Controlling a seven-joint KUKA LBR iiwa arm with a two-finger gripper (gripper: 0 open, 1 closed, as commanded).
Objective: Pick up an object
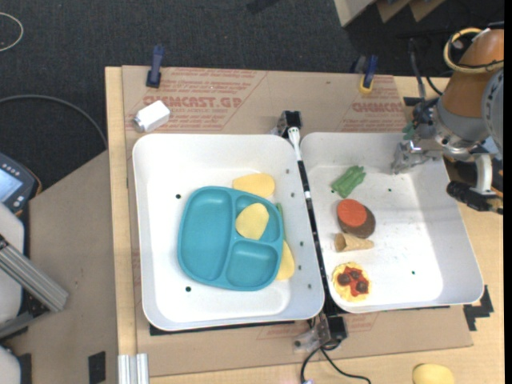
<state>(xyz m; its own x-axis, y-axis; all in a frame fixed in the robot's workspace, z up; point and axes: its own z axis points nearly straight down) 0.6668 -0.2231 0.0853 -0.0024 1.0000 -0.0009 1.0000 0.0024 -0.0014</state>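
The right bin (pixel 432 238) holds a green toy vegetable (pixel 348 180), a red and brown round piece (pixel 354 218), a small tan piece (pixel 352 244) and a yellow disc with red topping (pixel 352 282) near its front left corner. My gripper (pixel 406 155) hangs over the back right part of this bin, to the right of the green toy and apart from it. Nothing shows in its grasp.
The left bin (pixel 160 214) holds a teal divided tray (pixel 228 237) with a yellow piece (pixel 253 221) on it and yellow pieces (pixel 254 185) under its edges. A black divider clip (pixel 290 122) sits between the bins. A white block (pixel 151 116) lies on the cardboard.
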